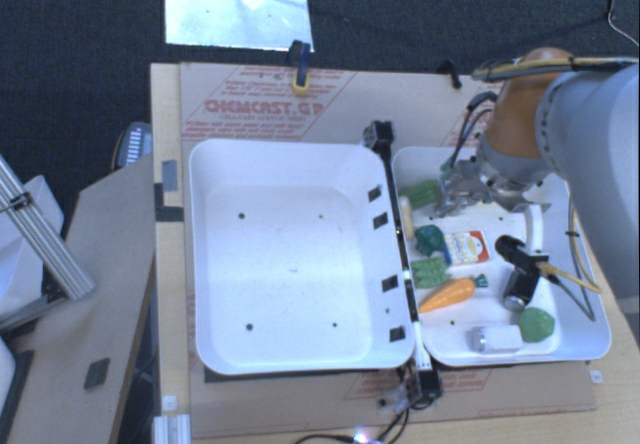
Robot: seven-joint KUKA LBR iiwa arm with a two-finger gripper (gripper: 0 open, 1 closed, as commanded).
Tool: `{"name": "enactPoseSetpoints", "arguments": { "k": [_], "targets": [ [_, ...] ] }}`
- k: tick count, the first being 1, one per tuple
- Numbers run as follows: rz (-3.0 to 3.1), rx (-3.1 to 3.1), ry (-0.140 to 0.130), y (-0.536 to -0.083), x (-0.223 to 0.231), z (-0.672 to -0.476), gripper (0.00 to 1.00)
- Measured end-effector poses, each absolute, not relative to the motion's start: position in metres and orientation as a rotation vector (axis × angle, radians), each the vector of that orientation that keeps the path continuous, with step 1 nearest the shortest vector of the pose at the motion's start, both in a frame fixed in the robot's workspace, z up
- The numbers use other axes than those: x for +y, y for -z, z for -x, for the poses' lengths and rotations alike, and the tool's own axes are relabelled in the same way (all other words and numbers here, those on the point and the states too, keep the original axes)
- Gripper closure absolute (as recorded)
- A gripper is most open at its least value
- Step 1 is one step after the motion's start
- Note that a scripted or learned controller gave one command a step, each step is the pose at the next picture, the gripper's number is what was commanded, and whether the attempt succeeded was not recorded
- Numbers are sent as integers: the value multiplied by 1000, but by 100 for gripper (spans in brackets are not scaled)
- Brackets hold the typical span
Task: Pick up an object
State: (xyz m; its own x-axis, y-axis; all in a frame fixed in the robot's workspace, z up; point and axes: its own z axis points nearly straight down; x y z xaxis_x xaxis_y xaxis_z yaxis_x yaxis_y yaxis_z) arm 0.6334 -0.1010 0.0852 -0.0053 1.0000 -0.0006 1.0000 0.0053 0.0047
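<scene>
My gripper hangs over the back part of the right bin, on the grey arm with its orange band. Just to its left lies a light green piece. In front of it sit a teal lump and a white packet with red print. Nearer the front lie a green block, an orange carrot, a round green thing and a small white and grey cylinder. I see nothing held in the gripper.
The left bin stands beside the right one, with a black clipped divider between them. A cardboard sheet lies under both bins. Grey metal rails stand off the bench at far left.
</scene>
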Motion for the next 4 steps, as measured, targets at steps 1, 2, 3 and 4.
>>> {"name": "enactPoseSetpoints", "arguments": {
  "k": [1, 2, 3, 4],
  "targets": [
    [-2202, 2217, -18, -230, -101, -673, 100],
    [-2204, 2221, -17, -361, -73, -670, 100],
    [-2219, 2238, 8, -231, -16, -630, 100],
    [-2203, 2222, -23, -410, 15, -625, 100]
  ]
}}
